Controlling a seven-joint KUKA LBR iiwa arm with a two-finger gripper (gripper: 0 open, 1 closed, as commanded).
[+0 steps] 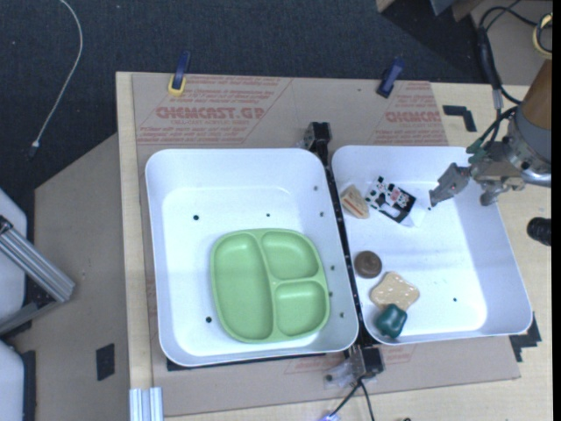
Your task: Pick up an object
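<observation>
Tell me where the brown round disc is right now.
The brown round disc lies in the right bin, near its left wall, just above the tan toast-shaped piece.

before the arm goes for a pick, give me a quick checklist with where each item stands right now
1. Pincer over the right bin, where the objects lie: ok.
2. Nothing held between its fingers: ok, none seen.
3. Pincer above a target: not ok, it hangs to the right of the black and white card.
4. Targets lying apart: partly ok; brown disc sits alone, but the green object touches the tan piece.
5. Wall clearance: not ok for the tan wedge, close to the divider.
6. Green tray clear of the path: ok, it sits in the left bin.
</observation>
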